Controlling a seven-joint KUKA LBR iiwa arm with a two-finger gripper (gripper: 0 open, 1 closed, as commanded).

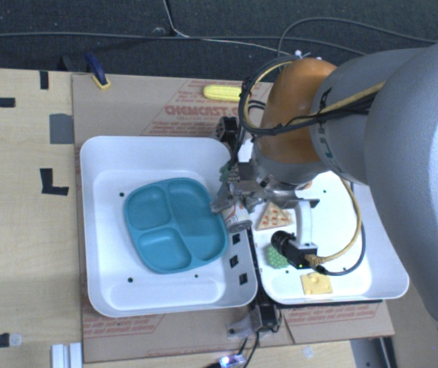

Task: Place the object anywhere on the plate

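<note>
Over the divide between the two white bins hangs the gripper (232,199); whether its jaws are parted or hold anything cannot be told. Just left of the jaws lies the blue sectioned plate (174,225). Just right lies a pizza-slice toy (273,218), with a green piece (277,258) and yellow cheese block (316,284) farther off.

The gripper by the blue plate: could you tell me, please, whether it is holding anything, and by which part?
It cannot be told. The gripper sits at the right edge of the blue plate, and the wrist covers whatever may be in it.
</note>
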